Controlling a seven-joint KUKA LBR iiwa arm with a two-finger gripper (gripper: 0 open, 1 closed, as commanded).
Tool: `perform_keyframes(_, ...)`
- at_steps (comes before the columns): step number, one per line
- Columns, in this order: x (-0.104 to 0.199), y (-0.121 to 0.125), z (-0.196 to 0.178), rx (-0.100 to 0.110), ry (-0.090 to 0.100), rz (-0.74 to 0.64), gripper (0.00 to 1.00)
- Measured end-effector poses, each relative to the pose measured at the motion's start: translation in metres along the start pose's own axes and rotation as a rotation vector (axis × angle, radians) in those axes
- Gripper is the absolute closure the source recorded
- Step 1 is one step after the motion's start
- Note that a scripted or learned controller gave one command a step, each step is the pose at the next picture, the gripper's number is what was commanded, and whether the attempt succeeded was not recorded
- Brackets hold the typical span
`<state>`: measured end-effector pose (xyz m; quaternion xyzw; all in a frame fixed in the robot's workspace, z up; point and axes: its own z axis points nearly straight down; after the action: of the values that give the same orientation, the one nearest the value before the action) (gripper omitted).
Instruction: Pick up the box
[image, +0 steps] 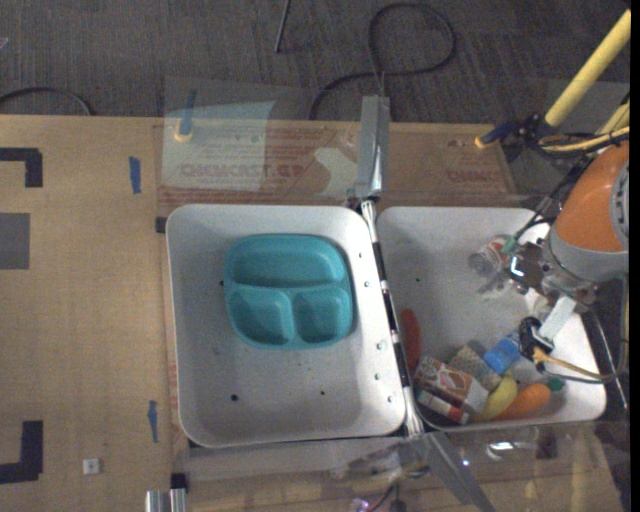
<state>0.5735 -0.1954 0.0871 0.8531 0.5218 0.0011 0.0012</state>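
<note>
Camera view: box in the right bin's near corner

Nearest, the box (448, 384), red and white with a printed face, lies tilted in the right bin (440, 250), among a banana (500, 397) and carrot (530, 400). Farther back, the gripper (500, 262) hovers; whether it is open cannot be told.

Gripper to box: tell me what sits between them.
Camera view: bare white floor of the right bin lies between the gripper and the box; the blue block stands just off that line.

Dark grey carpet floor (150, 50) beyond bench; black cables (410, 35) looped across it; tan wooden benchtop (80, 330).
</note>
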Motion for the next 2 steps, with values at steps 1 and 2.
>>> perform_keyframes(1,0.031,0.066,-0.079,0.002,-0.001,-0.029,0.0)
perform_keyframes(2,0.056,-0.004,-0.001,-0.003,0.001,-0.167,0.0)
